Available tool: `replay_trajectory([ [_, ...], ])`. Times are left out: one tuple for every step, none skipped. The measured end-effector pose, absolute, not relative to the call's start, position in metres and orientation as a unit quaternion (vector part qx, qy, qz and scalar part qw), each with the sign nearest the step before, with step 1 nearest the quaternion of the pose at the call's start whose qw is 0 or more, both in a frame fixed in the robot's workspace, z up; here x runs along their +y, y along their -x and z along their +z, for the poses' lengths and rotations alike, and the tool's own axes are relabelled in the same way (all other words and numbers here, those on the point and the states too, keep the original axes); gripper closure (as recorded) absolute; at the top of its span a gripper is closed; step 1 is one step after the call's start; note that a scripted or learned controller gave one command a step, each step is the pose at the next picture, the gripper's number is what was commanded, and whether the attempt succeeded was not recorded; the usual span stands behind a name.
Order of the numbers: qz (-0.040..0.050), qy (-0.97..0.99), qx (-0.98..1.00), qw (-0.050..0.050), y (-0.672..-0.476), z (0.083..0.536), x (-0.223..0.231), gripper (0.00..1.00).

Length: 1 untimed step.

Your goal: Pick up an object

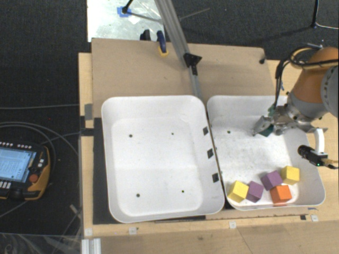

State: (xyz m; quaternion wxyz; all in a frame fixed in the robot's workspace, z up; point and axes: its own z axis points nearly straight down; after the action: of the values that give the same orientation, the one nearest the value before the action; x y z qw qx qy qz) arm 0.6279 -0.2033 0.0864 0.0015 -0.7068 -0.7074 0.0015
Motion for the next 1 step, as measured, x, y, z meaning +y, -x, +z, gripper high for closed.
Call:
replay_trajectory([
  [-0.0023, 0.705, -0.71, -0.003, -0.6649, 0.0923, -0.1854, 0.0],
])
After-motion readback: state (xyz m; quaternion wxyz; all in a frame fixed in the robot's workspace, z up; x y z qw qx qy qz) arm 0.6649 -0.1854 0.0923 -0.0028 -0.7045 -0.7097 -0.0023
